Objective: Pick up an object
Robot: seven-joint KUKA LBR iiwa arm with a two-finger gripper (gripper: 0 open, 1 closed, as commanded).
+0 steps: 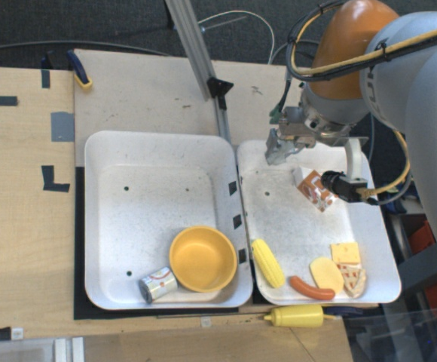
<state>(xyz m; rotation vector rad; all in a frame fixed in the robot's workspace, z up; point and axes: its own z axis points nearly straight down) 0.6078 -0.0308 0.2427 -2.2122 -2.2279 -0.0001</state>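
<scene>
Yellow bottle (297,316) lies below the right bin (279,210); gripper (280,151) state cannot be told.

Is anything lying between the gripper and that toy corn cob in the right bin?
No. In the camera view, the stretch between the gripper and the corn cob is bare, speckled white bin floor.

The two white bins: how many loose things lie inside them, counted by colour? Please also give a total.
Yellow: 4 (round yellow plastic bowl, yellow toy corn cob, pale yellow oval piece, yellow cheese-like wedge)
Red or orange: 3 (red toy sausage, red-and-white small packet, orange-topped pizza-like slice)
Silver: 1 (small silver can)
Total: 8
</scene>
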